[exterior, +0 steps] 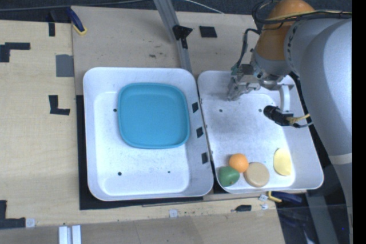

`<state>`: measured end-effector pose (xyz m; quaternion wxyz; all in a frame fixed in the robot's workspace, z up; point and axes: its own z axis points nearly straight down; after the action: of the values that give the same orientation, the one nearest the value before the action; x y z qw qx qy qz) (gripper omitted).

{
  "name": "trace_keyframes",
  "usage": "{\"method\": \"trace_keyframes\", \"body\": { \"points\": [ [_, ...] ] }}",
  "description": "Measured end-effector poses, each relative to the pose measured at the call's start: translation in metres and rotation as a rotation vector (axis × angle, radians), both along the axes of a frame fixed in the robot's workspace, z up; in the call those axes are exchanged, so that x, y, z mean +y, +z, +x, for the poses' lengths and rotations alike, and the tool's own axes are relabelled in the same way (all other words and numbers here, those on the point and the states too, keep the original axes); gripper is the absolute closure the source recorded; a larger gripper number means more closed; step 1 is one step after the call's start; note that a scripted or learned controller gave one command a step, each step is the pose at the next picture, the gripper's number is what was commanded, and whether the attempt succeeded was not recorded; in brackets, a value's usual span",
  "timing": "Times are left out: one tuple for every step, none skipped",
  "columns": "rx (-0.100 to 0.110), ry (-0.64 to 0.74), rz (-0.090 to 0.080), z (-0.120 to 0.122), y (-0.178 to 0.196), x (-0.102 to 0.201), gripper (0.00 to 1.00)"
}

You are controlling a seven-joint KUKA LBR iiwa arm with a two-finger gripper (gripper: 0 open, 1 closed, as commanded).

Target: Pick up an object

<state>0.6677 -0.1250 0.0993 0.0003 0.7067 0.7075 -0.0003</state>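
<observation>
Hovering over the right bin (pixel 213 123) far end, gripper (pixel 236 90) with fingers narrow, nothing between them; orange ball (pixel 238 162), green object (pixel 227 176), tan disc (pixel 257 174), yellow piece (pixel 282 162) at near end; blue plate (pixel 153 115) in left bin (pixel 100 174)

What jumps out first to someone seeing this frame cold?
The big blue plate in the left bin grabs the eye first. Next, the grey arm's gripper over the far end of the right bin, well away from the small cluster at its near edge: orange ball, green piece, tan disc, yellow piece.
</observation>
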Motion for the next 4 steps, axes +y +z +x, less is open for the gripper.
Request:
{"method": "trace_keyframes", "body": {
  "points": [
    [-0.003, -0.001, 0.000, -0.004, 0.060, -0.001, 1.00],
    [-0.002, -0.001, 0.000, -0.004, 0.121, -0.005, 1.00],
    [-0.003, -0.001, 0.000, -0.004, 0.166, -0.005, 1.00],
    [0.001, 0.001, 0.002, -0.001, 0.149, 0.044, 1.00]
  ]
}}
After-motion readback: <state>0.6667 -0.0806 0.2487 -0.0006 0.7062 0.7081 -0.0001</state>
